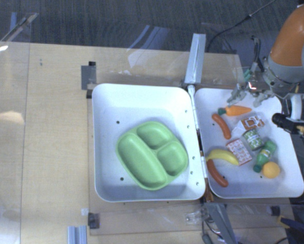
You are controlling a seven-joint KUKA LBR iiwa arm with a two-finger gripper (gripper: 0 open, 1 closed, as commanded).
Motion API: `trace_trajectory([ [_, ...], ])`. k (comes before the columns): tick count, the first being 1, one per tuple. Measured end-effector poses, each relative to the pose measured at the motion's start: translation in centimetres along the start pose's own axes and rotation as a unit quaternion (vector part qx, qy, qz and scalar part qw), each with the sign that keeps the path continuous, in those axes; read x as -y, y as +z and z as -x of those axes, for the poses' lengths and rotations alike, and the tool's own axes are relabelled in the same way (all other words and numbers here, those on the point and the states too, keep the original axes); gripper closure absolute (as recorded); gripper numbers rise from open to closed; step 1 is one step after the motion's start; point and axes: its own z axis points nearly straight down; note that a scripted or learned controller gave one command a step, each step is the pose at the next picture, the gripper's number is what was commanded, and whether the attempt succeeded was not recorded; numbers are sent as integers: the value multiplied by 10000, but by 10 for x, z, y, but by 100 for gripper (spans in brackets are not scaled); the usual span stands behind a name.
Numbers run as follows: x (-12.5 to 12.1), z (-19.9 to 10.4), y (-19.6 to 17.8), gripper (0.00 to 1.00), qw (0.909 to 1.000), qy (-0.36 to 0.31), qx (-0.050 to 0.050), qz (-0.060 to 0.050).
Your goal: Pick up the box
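Observation:
A flat pink patterned box (239, 151) lies in the middle of the right bin (294, 187), between a banana (223, 156) and a green bottle (264, 155). A smaller brown-and-white box (252, 122) lies further back, beside a green can (252, 139). My gripper (249, 93) hangs over the bin's far edge, just behind an orange carrot (237, 110). It is well apart from both boxes and nothing shows in its grasp.
The right bin also holds two red sausages (222, 126) (217, 173) and a yellow lemon (271, 170). A green divided plate (152, 154) lies in the left bin (106, 111). A metal post (195, 60) stands behind the bins.

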Motion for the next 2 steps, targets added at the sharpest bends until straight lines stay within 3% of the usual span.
trace_trajectory([
  [1,54,15,77,0,9988,-481,33,100],
  [2,57,42,90,0,9967,-779,97,207],
])
